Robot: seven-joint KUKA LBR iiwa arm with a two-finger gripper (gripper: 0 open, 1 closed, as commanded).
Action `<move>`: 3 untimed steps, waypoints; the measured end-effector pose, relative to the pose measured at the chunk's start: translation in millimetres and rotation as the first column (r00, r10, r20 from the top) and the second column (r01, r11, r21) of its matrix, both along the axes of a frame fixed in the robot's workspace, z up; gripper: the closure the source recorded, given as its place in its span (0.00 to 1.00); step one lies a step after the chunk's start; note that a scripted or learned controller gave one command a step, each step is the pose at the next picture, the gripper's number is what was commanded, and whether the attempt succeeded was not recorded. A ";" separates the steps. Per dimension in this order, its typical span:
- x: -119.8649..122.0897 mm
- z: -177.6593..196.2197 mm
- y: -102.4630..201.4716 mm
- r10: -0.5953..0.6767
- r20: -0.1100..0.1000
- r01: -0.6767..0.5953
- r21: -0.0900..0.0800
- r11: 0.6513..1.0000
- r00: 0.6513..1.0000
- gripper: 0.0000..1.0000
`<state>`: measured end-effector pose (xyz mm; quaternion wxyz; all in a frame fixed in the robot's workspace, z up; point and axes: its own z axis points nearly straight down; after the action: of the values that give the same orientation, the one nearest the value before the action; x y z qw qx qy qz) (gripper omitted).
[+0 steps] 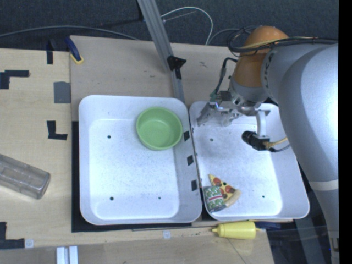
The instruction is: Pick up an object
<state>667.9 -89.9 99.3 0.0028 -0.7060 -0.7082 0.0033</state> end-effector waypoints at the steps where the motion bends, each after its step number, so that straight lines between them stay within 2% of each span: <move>1: 0.5 -8.0 -0.8 -0.001 0.006 0.001 -0.002 1.000 1.000 0.00; 2: 0.3 1.6 -0.2 0.001 0.006 -0.001 -0.003 1.000 1.000 1.00; 3: -0.2 44.5 -2.3 -0.002 0.012 0.002 0.001 1.000 1.000 1.00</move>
<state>667.8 -92.3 143.8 -0.0012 -0.7067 -0.7076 -0.0011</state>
